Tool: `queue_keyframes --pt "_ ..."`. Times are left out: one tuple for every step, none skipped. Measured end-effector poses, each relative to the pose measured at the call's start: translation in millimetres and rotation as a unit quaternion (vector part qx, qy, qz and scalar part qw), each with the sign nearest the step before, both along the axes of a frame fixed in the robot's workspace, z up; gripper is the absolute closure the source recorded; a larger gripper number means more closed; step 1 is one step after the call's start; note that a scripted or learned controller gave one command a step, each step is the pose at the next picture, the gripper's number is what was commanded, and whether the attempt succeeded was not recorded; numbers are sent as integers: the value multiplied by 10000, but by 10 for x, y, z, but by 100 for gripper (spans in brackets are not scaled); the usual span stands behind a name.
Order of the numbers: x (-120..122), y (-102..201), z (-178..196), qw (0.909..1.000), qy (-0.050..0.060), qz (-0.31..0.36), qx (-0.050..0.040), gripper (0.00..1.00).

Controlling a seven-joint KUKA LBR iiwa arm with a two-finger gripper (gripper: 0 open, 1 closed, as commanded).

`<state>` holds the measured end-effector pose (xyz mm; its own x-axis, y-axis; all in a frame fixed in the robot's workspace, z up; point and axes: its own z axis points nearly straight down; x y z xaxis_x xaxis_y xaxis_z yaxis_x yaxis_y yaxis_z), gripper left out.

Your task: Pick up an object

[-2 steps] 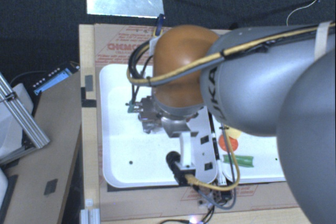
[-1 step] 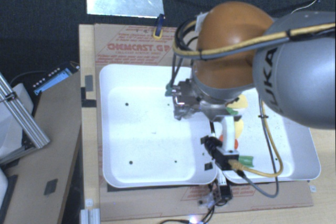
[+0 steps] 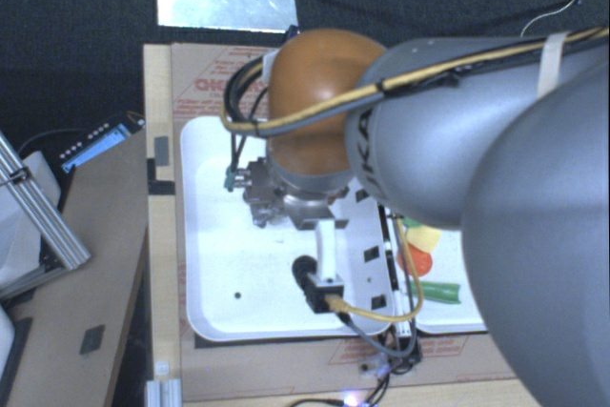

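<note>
Grey arm (image 3: 477,138) over left bin (image 3: 217,248)

The arm (image 3: 496,167) was smooth grey, built of fat rounded links. Its glossy orange band (image 3: 315,81) bulged like a dome; a yellow cable (image 3: 457,69) crossed it, and black cables (image 3: 235,92) looped beside it.

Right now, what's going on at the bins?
The KUKA arm reaches in from the right, its wrist end hanging over the middle of the left bin. The arm's bulk hides what is under it, so no grasp can be confirmed. In the right bin, a yellow object, an orange object and a green object lie beside the arm, untouched.
</note>
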<state>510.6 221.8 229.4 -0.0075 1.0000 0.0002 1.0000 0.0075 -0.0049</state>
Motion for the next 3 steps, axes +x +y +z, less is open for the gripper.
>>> queue_keyframes --pt "-252 125 144 10000 -18 -9 7 100" --pt "-220 -914 651 10000 -59 -76 -10 100" --pt "-241 -61 1276 10000 -61 22 27 100"
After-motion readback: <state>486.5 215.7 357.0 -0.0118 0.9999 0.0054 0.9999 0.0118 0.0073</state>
